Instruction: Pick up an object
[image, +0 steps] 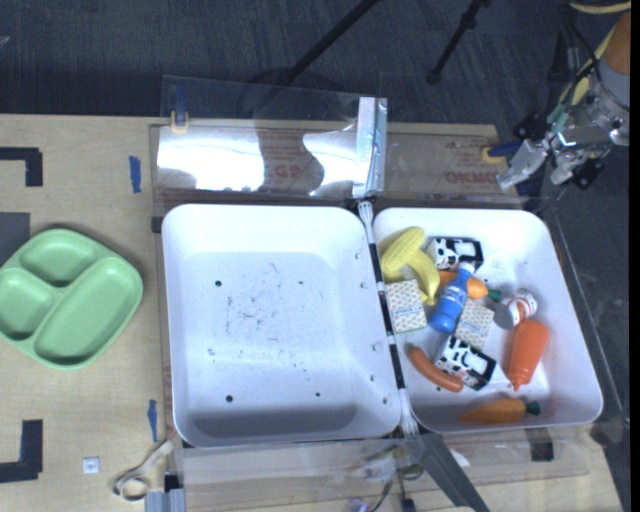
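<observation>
The right bin (570, 300) holds a heap of toys: a yellow banana (405, 250), a blue bottle (450, 306), a large orange carrot (527, 350), a smaller carrot (495, 410), a red sausage (433, 369), two black-and-white patterned pieces (456, 250) (468, 362), checkered pads (405, 305) and a small can (514, 309). My gripper (540, 168) hangs beyond the bin's far right corner, outside its rim and well away from the toys. Its fingers (515, 170) stand apart with nothing between them.
The left bin (270, 310) sits beside the right one, sharing a middle rim. A green divided plate (65, 297) lies on the bench at far left. A clear plastic panel (270, 150) stands behind the bins.
</observation>
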